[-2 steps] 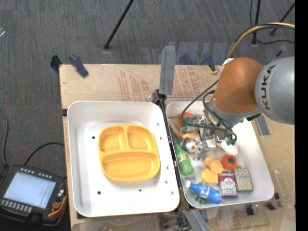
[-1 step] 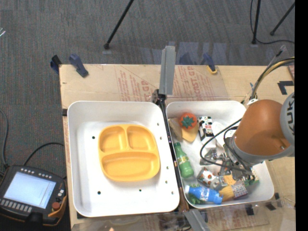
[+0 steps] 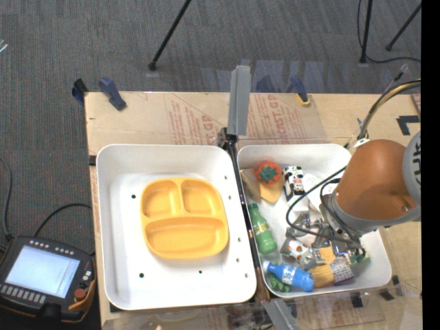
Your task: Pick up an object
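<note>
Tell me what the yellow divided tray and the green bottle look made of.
Yellow divided tray: likely moulded plastic, smooth, one even colour, rounded compartment ridges with a soft sheen. Green bottle: probably glossy plastic, toy-like, with a bright highlight along its side; too small to be sure.

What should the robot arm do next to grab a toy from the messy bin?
Probably lower a little further and close on one toy. The gripper hangs low over the right white bin, just above a jumble of small toys near the blue plastic bottle and the yellow corn cob. No toy can be seen between its fingers, so nothing looks picked up yet.
</note>
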### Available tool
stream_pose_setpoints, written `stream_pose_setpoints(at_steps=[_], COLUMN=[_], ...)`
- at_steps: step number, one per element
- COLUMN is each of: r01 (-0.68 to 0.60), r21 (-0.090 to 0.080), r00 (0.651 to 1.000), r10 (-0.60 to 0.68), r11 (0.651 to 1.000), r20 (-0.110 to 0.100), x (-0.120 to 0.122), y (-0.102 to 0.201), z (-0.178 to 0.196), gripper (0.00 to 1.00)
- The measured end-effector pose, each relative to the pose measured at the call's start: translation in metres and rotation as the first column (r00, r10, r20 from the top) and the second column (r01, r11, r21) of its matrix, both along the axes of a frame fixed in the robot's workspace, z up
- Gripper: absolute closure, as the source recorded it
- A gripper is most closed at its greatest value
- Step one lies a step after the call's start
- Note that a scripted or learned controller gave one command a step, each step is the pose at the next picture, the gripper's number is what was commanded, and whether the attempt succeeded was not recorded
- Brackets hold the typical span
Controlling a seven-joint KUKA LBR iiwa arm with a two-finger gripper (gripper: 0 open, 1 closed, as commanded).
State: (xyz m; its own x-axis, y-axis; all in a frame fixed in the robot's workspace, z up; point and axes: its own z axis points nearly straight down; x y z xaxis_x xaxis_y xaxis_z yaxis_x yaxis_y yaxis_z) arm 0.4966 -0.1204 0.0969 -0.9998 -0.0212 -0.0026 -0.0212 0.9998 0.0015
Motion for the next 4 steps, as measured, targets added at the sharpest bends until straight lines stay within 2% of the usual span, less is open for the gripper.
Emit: stream_pose_setpoints(at_steps=[1,2,3,4], r01=[-0.001,-0.022,-0.115,-0.282], r21=[0.000,-0.001,0.002,0.001], r00=[1.000,1.000,0.993,0.959], r10=[0.001,0.022,0.115,0.282], r11=[1.000,1.000,0.993,0.959], r20=[-0.001,-0.001,0.000,0.001], x=[0.000,0.009,0.073,0.149], y=[0.000,-0.093,-0.039,0.028], z=[0.000,-0.009,-0.010,-0.009], gripper=[0.00,0.00,0.00,0.00])
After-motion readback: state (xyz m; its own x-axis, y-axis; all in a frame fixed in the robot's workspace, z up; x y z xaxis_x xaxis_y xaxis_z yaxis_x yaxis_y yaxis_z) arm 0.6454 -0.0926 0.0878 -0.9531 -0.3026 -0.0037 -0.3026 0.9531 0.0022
